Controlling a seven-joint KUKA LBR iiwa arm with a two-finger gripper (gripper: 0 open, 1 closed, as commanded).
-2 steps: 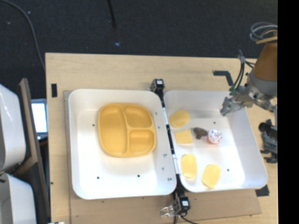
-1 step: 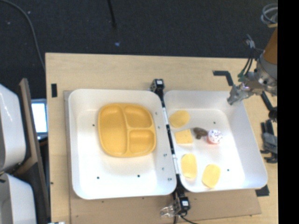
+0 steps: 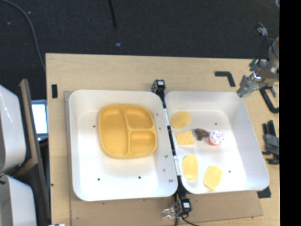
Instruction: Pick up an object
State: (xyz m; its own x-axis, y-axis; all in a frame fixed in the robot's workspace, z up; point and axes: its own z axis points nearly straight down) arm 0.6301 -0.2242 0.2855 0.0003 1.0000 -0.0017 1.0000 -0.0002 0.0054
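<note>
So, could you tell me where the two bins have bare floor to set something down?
Left bin: a bare strip in front of the yellow divided plate. Right bin: bare along its right side, past the pink-and-white ball. Its left half is crowded with yellow pieces.

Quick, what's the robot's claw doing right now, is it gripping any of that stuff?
Gripper: above the right bin's far right corner, holding nothing; open or closed cannot be told.
</note>
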